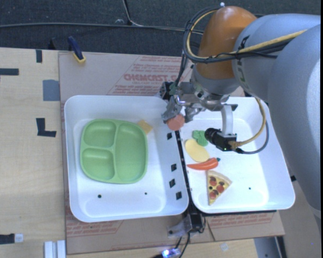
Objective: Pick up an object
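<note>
My gripper (174,115) hangs over the rim between the two bins, near their far end. A small round salmon-pink object (176,123) sits between its fingertips, and the fingers are shut on it. In the right bin (258,198) lie a green toy (199,137), a yellow oval piece (196,150), a red chili pepper (203,165) and a pizza slice (217,186). A small yellow piece (145,126) rests in the left bin (124,206) just beyond the green plate.
A green divided plate (114,150) takes up the middle of the left bin. The grey arm with its orange band (226,34) and looping cables covers the far right of the right bin. A blue-and-yellow clamp (76,49) stands at the back left.
</note>
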